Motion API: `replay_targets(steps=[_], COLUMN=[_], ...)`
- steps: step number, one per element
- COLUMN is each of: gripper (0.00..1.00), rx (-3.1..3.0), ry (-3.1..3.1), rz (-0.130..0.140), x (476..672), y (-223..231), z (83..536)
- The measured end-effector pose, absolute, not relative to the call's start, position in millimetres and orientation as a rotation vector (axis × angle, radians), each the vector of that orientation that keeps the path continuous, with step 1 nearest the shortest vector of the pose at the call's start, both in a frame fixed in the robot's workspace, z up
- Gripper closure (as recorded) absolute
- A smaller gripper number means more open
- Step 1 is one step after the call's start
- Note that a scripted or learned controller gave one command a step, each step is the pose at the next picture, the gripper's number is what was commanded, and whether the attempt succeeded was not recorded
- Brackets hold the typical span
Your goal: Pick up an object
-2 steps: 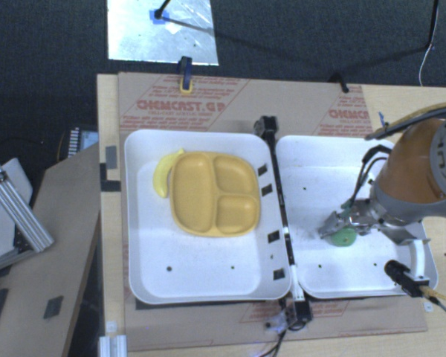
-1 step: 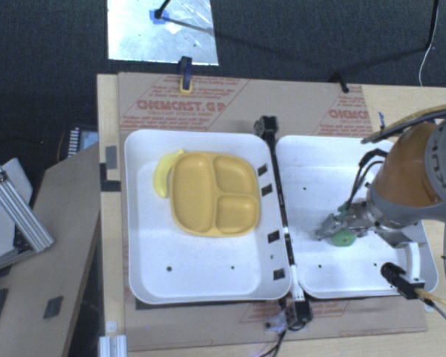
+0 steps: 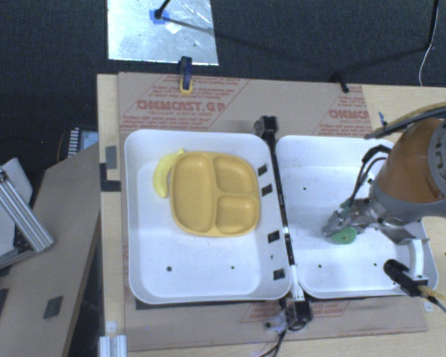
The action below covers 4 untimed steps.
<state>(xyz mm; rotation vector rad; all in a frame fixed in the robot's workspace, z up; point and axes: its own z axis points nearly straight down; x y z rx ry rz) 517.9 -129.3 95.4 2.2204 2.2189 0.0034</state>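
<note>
My gripper [image 3: 342, 226] sits low in the right bin [image 3: 320, 169], fingers closed around a small green object [image 3: 346, 236] (its shape unclear); the yellow divided tray [image 3: 212, 192] lies in the left bin [image 3: 145, 222].

One fixed camera sat above the bench [image 3: 230, 95], looked down at a slant (moderately close), covering left bin [image 3: 145, 274] and right bin [image 3: 312, 155].

floor [image 3: 44, 43]: dark speckled carpet | foil sheet [image 3: 162, 21] lying on floor at top, blue tape patch on it | surface [image 3: 108, 110]: pale wood, cardboard [image 3: 230, 99] with red print laid over it | aluminium rail [image 3: 11, 203] at left edge | black cables crossing floor at top right | light even
</note>
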Motion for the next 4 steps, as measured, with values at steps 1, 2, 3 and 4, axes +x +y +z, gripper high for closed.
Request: replay_targets(steps=[1, 2, 3, 4], gripper=[1.0, 1.0, 1.0, 1.0], rx=[2.214, 2.212, 2.213, 2.211], ry=[2.221, 2.221, 2.223, 2.232], rz=[0.005, 0.006, 0.004, 0.003], x=[515.0, 525.7, 527.2, 526.7], y=[-129, -134, -135, -85], z=[158, 214, 243, 235])
